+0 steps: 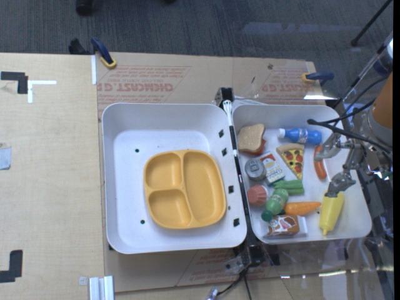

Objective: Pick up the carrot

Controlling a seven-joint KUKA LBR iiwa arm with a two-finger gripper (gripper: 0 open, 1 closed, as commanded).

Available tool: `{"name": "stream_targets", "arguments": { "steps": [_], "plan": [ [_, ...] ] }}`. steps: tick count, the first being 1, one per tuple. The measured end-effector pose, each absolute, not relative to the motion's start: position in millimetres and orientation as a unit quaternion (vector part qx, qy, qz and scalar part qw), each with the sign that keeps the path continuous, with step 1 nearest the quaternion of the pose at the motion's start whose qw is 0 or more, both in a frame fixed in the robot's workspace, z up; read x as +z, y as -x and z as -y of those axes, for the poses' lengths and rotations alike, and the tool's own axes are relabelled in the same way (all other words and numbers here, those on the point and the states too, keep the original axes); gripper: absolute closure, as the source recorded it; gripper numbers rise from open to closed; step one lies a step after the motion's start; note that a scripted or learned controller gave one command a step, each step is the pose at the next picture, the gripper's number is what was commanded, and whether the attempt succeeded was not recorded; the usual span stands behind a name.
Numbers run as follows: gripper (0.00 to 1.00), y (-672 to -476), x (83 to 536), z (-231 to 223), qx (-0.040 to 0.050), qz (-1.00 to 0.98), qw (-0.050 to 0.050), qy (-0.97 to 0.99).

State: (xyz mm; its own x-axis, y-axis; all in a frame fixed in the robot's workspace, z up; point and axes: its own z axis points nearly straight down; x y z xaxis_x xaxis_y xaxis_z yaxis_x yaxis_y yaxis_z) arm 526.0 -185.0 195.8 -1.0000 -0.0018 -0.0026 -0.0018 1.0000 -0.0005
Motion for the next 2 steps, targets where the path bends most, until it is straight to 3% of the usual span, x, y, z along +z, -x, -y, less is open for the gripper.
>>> {"name": "stream_targets", "arguments": {
  "steps": [1, 2],
  "plan": [
    [0.00, -494.3, 167.0, 173.4, -0.0005, -0.999, 0.002, 0.039],
    [0.00, -542.5, 127.5, 221.6, -0.0003, -1.000, 0.002, 0.022]
  ]
}}
